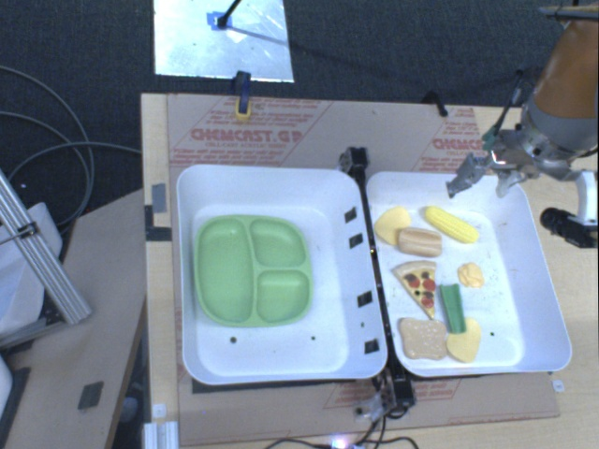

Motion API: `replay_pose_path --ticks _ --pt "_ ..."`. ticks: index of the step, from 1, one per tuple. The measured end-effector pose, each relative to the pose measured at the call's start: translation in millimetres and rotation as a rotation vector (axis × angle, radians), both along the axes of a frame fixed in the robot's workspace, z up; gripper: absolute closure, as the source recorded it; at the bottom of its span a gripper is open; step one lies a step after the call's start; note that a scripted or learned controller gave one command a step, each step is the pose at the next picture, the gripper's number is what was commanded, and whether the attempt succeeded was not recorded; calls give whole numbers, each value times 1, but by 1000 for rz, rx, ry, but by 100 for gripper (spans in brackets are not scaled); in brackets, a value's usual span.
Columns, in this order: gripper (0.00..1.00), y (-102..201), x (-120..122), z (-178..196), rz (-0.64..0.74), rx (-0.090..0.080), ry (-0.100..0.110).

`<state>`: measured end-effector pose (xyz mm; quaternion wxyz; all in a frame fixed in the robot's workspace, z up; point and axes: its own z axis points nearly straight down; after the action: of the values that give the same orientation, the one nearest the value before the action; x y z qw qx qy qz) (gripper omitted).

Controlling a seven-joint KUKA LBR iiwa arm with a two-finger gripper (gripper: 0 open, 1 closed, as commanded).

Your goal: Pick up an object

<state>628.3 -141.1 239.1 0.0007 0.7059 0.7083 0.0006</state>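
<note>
The right bin (529, 251) holds toy food: a corn cob (451, 224), a hot dog bun (419, 241), a yellow lemon-like piece (392, 221), a pizza slice (417, 285), a green stick (452, 308), a slice of toast (423, 339), a small yellow shell-like piece (471, 274) and a yellow wedge (464, 342). My gripper (485, 178) hovers over the bin's far edge, above and behind the corn cob. Its fingers are spread apart with nothing between them.
The left bin (271, 187) holds a green divided plate (252, 269). A black divider with clips (367, 251) runs between the bins. A shiny metal sheet (222, 24) lies beyond the bench. Cables trail at the left.
</note>
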Motion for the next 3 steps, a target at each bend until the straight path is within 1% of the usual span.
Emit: replay_pose_path --ticks 1,2,3 --pt "0 -1 -70 -138 1 -3 -8" --pt "0 12 -115 -143 -1 -19 -47" --pt "0 -66 -128 -141 4 -5 -38"
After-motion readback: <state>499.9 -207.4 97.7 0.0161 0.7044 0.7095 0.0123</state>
